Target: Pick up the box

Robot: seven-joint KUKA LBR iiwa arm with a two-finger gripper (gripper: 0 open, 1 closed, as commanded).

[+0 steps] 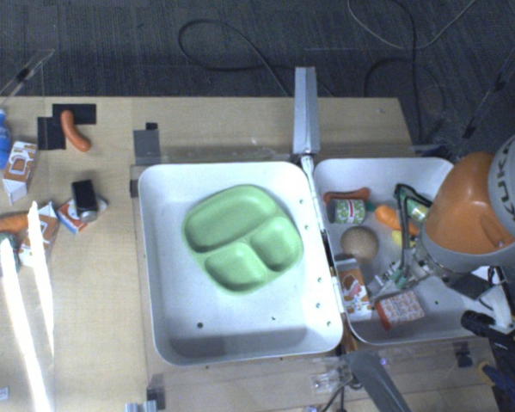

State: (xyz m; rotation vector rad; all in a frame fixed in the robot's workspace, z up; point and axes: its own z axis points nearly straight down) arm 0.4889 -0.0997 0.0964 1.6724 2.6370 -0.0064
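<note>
The box (401, 308) is a small red-brown carton lying flat near the front edge of the right bin (436, 329). My gripper (397, 277) hangs just above and behind the box, at the end of the grey arm with the orange band (463, 214). Gripper and box sit very close together; I cannot tell whether they touch. Nothing is visibly lifted.
The right bin also holds a white and red carton (354, 290), a brown ball (359, 241), a can (348, 210), a sausage (346, 195) and an orange piece (387, 215). A green divided plate (242, 236) lies in the left bin (174, 334). Loose items sit on the bench at left.
</note>
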